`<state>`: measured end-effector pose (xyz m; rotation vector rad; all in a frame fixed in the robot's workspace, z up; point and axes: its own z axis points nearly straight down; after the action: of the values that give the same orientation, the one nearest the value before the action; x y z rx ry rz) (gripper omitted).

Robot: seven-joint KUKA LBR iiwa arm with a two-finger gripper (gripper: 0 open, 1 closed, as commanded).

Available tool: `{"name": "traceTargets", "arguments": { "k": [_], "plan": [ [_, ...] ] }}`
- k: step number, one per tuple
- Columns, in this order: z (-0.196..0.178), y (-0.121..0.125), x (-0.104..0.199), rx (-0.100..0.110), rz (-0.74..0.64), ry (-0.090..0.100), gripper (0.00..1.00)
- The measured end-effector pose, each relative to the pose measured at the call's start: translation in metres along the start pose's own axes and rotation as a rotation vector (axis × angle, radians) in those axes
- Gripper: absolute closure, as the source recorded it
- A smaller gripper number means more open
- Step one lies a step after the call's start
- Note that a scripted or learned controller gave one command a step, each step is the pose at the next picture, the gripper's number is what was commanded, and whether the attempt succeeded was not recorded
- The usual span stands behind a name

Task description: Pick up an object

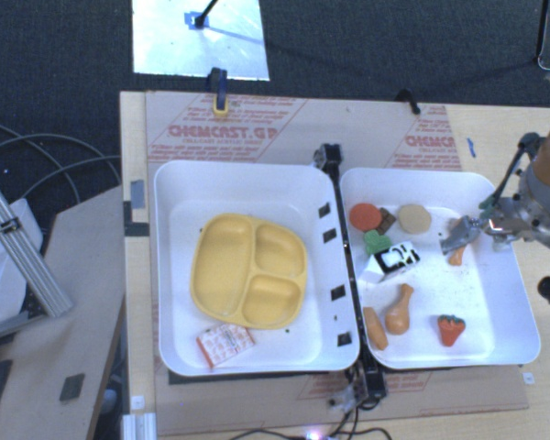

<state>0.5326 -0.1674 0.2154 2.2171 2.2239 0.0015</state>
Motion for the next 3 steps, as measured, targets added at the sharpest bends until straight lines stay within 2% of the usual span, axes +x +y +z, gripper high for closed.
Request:
{"name": "traceTargets", "arguments": {
  "k": [1,2,3],
  "plan": [
    [0.129,0.029,-0.041,-0.001,0.003,-0.002,0.00],
    [0.114,0.029,-0.039,-0.003,0.002,-0.001,1.00],
    [0.114,0.029,-0.039,-0.003,0.002,-0.001,0.00]
  ]
}}
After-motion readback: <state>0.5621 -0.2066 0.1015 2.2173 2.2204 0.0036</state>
